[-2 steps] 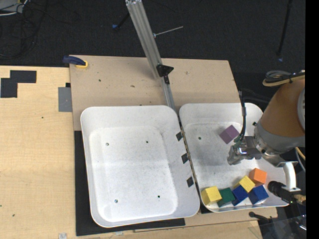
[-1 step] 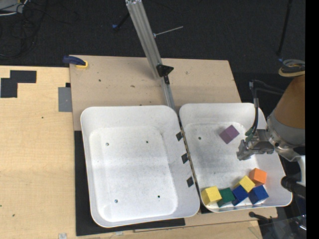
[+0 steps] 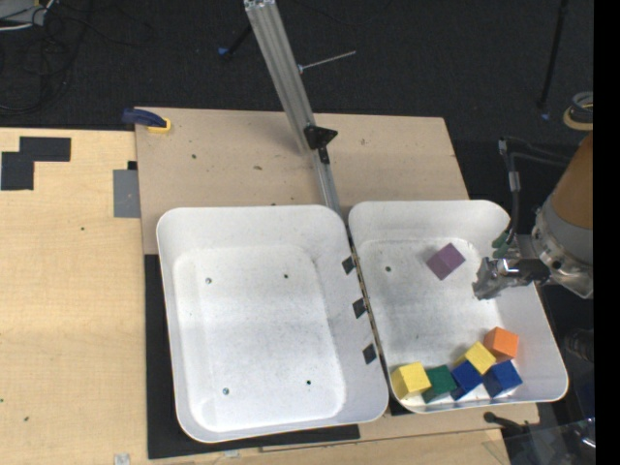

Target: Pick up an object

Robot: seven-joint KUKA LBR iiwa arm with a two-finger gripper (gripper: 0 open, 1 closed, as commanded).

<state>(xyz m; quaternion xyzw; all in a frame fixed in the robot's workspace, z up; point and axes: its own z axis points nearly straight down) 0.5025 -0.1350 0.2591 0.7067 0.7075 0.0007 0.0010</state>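
Camera view, purple block (image 3: 446, 260) just left of fingers (image 3: 487, 284), apart.

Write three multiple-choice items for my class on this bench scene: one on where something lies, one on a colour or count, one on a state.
1. Where does the purple block lie?
A. in the left bin
B. in the right bin
C. on the bench outside the bins

2. How many yellow blocks sit in the cluster at the right bin's near edge?
A. none
B. two
C. five

3. How does the purple block stand relative to the gripper?
A. apart from it, resting on the bin floor
B. lifted high above the bin
C. stacked on the orange block

Answers: 1 B, it rests on the right bin's floor. 2 B, yellow blocks and. 3 A, white floor shows between them.
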